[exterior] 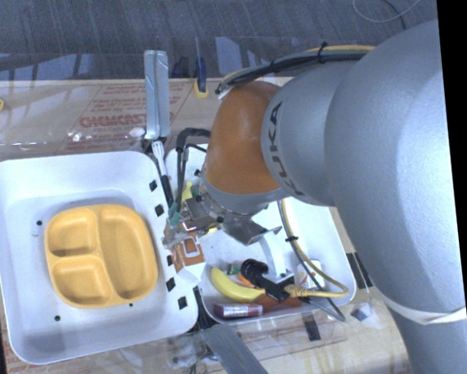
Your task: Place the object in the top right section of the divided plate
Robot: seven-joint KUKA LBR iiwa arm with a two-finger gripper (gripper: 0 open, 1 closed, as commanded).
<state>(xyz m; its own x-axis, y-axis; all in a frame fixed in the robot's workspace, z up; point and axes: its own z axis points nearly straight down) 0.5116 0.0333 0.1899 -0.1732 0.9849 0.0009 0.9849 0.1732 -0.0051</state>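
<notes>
A yellow divided plate (100, 254) with three sections lies in the left white bin (21, 194); its sections hold nothing. My gripper (183, 228) hangs low over the left edge of the right bin (334, 246), close to the wall between the two bins, and the big grey arm with its orange band covers most of that bin. A banana (226, 284) lies at the right bin's front, just below and right of the gripper. In front of the banana, against the front wall, lies a dark red stick-shaped object (239, 311). Nothing is visibly held.
A small yellow-green item (187, 192) peeks out by the wrist at the right bin's left side. A grey metal bar (156, 95) stands behind the bins. Printed sheeting covers the bench at the back (87, 114).
</notes>
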